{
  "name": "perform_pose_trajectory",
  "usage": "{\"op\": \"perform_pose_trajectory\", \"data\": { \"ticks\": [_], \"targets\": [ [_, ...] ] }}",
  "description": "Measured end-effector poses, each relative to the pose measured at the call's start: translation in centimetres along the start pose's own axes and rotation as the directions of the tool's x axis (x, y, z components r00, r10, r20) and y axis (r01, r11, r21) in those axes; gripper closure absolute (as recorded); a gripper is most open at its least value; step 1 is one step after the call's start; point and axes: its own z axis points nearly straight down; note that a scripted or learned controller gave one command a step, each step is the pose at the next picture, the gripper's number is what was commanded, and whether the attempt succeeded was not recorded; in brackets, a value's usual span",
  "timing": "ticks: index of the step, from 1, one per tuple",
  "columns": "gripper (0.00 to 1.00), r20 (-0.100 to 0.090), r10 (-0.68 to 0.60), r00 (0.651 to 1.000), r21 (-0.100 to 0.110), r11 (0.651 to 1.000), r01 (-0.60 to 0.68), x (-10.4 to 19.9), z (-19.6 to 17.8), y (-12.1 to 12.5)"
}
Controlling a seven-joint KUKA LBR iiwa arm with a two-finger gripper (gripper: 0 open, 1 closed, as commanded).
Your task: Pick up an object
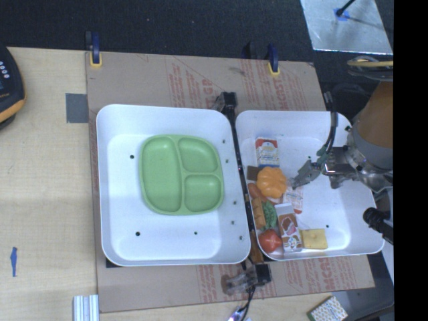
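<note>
Orange object (271,181) (a rounded toy) lies against the right bin's (338,243) left wall, among other small items. The gripper (302,176) hovers just beside it, fingers apart, holding nothing.

You're looking at bright, even overhead light. The white bins (167,122) nearly blow out, with a soft shadow inside the left one's near wall. Detail is soft and grainy throughout; the dark floor (200,12) swallows texture.
</note>
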Motion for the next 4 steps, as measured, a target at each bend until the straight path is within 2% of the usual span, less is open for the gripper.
{"op": "perform_pose_trajectory", "data": {
  "ticks": [1,2,3,4],
  "targets": [
    [0.0,0.001,-0.004,1.0,0.001,1.0,0.004,1.4,5.6,4.5],
    [0.0,0.006,-0.002,1.0,-0.004,1.0,0.002,1.4,13.0,6.4],
    [1.0,0.008,0.0,1.0,-0.012,1.0,0.0,1.1,11.3,6.6],
    [1.0,-0.001,-0.007,1.0,-0.014,1.0,0.007,7.9,2.3,13.7]
  ]
}}
